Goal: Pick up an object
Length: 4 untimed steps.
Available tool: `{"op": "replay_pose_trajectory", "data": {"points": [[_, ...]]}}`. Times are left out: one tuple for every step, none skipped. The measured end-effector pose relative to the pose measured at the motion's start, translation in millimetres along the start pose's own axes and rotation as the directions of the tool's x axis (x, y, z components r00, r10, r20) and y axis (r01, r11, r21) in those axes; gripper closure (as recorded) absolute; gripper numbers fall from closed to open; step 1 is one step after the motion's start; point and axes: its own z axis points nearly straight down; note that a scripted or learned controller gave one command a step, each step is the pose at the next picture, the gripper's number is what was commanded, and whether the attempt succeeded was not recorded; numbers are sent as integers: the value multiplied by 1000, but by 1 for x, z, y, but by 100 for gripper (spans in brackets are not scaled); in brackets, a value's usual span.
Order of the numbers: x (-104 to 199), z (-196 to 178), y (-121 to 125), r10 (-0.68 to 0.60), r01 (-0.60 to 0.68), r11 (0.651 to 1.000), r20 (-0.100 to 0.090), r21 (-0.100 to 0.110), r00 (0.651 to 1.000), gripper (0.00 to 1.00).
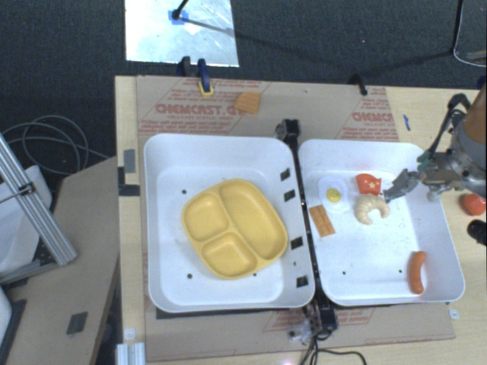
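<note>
The claw [397,186] (whether apart or together, I cannot tell) hangs just beside the croissant [370,208] in the right bin [437,234]

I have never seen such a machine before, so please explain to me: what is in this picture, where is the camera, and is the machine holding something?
One camera looks down at a slant on a bench with two white bins. The left bin holds a yellow divided tray. The right bin holds toy foods: a fried egg, a red piece, a croissant, a cracker and a sausage. The grey machine entering from the right is a robot arm; its gripper hangs just right of the croissant and the red piece. Nothing shows between its fingers, so it holds nothing.
</note>
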Motion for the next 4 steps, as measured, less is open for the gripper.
{"op": "replay_pose_trajectory", "data": {"points": [[-21,159,-53,6,-6,1000,-4,13,1000,0],[-43,19,-32,0,0,1000,6,-12,1000,0],[-43,158,-51,3,-3,1000,-4,10,1000,0],[-48,115,88,-8,8,1000,5,-16,1000,0]]}}
